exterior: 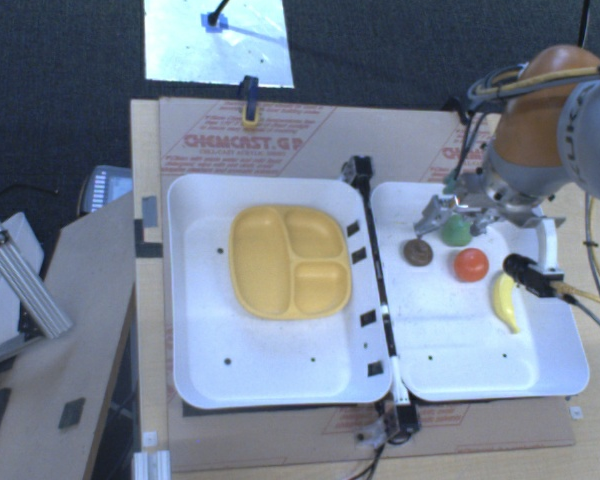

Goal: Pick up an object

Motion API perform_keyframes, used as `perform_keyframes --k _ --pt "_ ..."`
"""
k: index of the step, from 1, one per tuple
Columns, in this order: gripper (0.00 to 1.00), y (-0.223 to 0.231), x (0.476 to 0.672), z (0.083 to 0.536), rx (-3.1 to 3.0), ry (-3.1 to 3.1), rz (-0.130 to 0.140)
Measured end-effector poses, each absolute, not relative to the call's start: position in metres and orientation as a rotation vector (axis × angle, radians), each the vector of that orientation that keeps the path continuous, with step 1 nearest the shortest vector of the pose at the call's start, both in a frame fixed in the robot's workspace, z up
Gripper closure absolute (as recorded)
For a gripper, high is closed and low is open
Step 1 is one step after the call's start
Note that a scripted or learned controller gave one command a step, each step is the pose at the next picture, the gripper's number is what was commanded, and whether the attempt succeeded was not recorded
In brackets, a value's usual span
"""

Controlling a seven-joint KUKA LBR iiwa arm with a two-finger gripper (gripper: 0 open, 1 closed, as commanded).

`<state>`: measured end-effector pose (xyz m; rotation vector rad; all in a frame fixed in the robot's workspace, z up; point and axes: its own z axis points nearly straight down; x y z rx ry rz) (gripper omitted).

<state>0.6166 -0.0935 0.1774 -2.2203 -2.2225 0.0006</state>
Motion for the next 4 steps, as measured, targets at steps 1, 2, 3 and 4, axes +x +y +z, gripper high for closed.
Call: perform_keyframes --k 1,2,3,4 --pt "0.0 -0.093 0.619 0.137 -2.221 -2.223 -0.001" --pt "0.0 -0.092 0.62 0.086 -2.221 -2.221 0.001" --pt "1.0 -0.093 0.621 0.098 -2.224 -2.222 -0.002" --pt "1.0 -0.103 0.621 0.152 -2.225 -2.222 -0.003"
